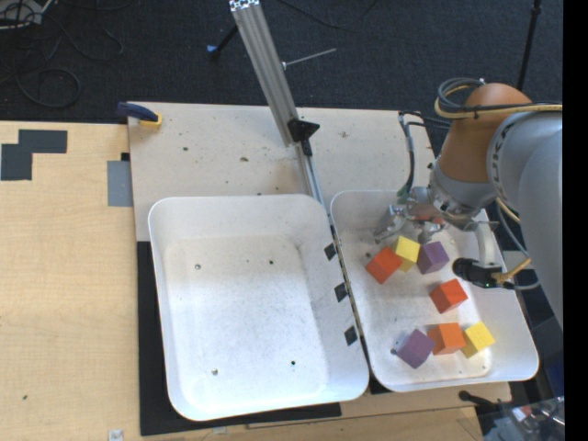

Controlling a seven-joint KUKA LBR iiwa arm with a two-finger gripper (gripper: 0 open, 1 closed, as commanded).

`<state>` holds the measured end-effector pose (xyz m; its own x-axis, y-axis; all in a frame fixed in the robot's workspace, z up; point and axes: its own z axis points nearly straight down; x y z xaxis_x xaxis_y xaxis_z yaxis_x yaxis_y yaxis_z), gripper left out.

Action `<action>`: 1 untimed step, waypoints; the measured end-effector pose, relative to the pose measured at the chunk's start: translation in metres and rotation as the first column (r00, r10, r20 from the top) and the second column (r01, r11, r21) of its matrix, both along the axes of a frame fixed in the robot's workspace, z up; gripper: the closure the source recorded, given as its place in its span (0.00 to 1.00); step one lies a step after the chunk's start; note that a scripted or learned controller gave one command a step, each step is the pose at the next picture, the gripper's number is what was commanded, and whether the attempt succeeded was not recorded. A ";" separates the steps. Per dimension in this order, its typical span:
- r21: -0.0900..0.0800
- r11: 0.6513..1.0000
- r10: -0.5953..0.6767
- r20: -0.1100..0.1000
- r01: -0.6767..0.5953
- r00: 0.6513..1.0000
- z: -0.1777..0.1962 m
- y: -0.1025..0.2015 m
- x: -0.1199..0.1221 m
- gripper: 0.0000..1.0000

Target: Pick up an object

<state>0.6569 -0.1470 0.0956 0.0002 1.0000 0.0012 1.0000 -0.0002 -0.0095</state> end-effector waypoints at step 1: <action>-0.001 1.000 -0.001 0.007 0.001 1.000 0.015 -0.001 0.002 1.00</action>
